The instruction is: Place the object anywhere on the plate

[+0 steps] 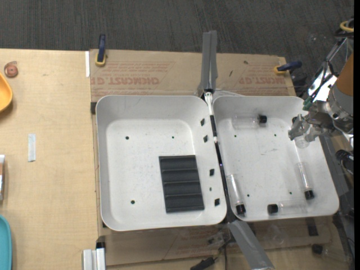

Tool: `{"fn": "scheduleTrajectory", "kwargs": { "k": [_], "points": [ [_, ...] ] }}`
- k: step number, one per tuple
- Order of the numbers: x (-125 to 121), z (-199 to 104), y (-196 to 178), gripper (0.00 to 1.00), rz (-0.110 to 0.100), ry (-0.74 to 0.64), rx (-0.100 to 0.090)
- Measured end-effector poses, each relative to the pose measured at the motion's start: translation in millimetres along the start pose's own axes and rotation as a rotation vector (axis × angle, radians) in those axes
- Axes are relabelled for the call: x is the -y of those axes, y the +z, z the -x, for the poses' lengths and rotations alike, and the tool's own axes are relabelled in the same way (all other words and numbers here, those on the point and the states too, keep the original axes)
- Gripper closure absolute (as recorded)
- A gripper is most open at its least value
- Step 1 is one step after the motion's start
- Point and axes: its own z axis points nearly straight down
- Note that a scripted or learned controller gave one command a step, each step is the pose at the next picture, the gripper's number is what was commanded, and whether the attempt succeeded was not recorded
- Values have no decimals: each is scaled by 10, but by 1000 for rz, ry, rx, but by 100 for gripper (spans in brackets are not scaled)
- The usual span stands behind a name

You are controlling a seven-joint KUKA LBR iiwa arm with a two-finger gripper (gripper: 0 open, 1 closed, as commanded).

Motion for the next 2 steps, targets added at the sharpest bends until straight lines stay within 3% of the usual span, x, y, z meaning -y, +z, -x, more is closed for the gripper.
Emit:
{"fn": "scheduleTrajectory", "kwargs": {
  "k": [1,2],
  "points": [
    [-119,-481,696,100,0,36,-1],
    [430,-1181,173,100,0,-83,-1]
  ]
}}
